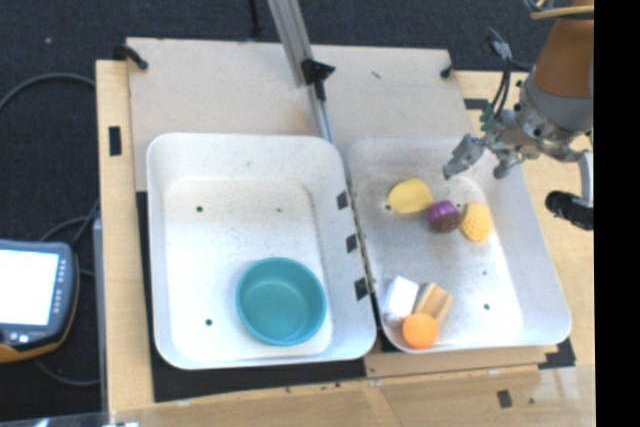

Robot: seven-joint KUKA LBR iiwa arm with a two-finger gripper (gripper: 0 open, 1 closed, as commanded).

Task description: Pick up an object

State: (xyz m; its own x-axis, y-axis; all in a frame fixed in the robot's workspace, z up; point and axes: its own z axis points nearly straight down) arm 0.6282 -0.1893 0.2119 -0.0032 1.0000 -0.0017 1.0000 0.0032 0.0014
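You see the arm (562, 65) cut off at the frame's right side, so only its orange band and wrist show, and the small grey gripper (482, 161) is hard to read against the pale bin wall. Its 2 fingers look spread apart with nothing between them, hanging over the upper edge of the right bin (535, 260). Below and to its left lie the yellow lemon-shaped piece (409, 196), the purple piece (444, 216) and the yellow corn-like piece (477, 222) (all 3 close together, well clear of the fingers). Farther down, the white block (401, 295), tan block (433, 299) and orange ball (420, 331) crowd the near-left corner. The left bin (180, 215) holds a teal bowl (281, 301).
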